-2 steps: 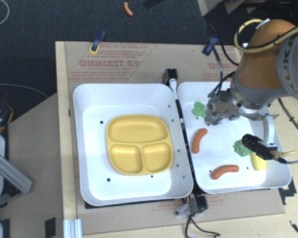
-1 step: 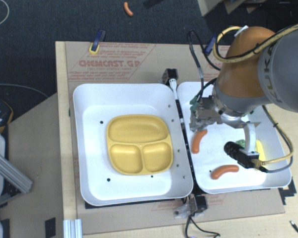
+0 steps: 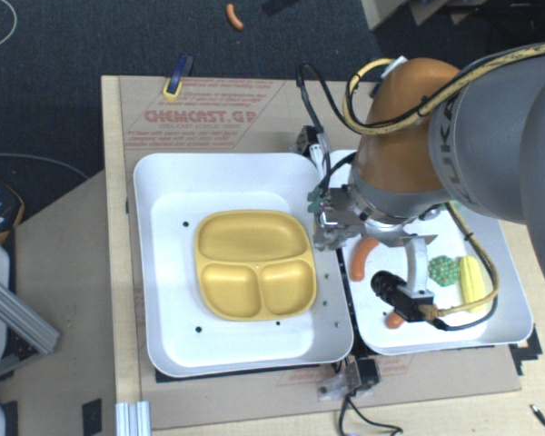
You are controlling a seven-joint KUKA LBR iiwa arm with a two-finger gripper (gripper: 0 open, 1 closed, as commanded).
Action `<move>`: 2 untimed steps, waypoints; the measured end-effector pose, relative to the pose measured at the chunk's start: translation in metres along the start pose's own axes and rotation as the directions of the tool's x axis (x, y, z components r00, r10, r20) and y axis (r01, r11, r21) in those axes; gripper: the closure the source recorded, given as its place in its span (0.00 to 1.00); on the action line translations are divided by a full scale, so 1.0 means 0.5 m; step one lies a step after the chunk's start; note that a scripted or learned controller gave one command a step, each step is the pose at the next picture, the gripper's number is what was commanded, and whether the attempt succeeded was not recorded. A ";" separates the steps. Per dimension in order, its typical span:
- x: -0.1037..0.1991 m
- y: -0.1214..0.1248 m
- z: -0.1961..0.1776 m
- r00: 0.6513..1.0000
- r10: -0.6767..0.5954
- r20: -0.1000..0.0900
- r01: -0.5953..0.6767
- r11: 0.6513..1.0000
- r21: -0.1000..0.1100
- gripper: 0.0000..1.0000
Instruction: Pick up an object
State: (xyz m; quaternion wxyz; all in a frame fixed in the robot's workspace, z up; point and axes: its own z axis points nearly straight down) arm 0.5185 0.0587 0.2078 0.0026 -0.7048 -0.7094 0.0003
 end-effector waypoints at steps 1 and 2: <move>0.077 -0.005 -0.019 1.000 0.002 0.001 -0.002 1.000 -0.005 1.00; 0.047 -0.008 -0.022 1.000 0.008 0.003 -0.008 1.000 -0.003 1.00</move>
